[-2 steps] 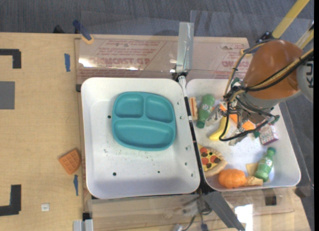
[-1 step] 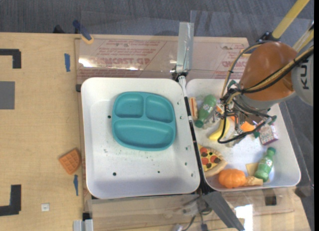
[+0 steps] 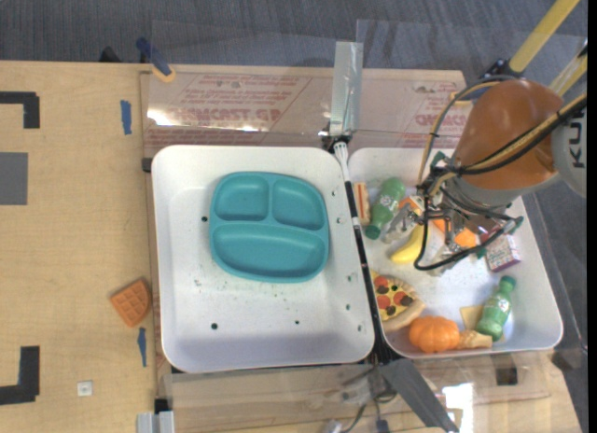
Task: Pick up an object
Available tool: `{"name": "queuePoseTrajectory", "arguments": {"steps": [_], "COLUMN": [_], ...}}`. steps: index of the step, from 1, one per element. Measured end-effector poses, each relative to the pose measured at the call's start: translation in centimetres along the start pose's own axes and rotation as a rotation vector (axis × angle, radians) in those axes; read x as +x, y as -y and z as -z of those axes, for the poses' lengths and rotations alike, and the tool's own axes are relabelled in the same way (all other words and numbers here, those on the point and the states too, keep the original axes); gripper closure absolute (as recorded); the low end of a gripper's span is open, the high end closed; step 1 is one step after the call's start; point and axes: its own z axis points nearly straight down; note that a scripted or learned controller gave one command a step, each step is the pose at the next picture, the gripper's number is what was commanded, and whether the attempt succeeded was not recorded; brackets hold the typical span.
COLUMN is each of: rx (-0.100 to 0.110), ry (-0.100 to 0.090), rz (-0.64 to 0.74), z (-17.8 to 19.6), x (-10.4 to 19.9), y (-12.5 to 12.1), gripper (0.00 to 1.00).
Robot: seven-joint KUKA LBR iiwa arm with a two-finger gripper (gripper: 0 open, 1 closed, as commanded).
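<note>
My gripper (image 3: 444,233) is low in the right bin (image 3: 546,314), under the arm's orange band (image 3: 504,132), with cables looped around it. It sits among a yellow banana (image 3: 407,253), a small orange item (image 3: 465,235) and a purple-and-white box (image 3: 503,254). A green bottle (image 3: 386,203) lies just to its left. Nearer the front of the bin are a pizza slice (image 3: 394,297), an orange round fruit (image 3: 434,333), a second green bottle (image 3: 497,308) and a yellow wedge (image 3: 477,339). The wrist hides what is right under the gripper.
The left bin (image 3: 187,310) bears a teal divided plate (image 3: 270,226). A raised divider (image 3: 359,235) separates the two bins. An orange waffle toy (image 3: 131,301) lies on the wooden bench left of the bins. A clear panel stands behind both bins.
</note>
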Motion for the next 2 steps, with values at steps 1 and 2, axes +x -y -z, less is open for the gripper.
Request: {"name": "queuePoseTrajectory", "arguments": {"steps": [1,2], "rx": [0.01,0.002], "ry": [0.013,0.003], "rz": [-0.002,0.104], "z": [1.4,13.4], "x": [-0.4,-6.6], "y": [0.2,-1.8], "gripper": [1.0,1.0]}}
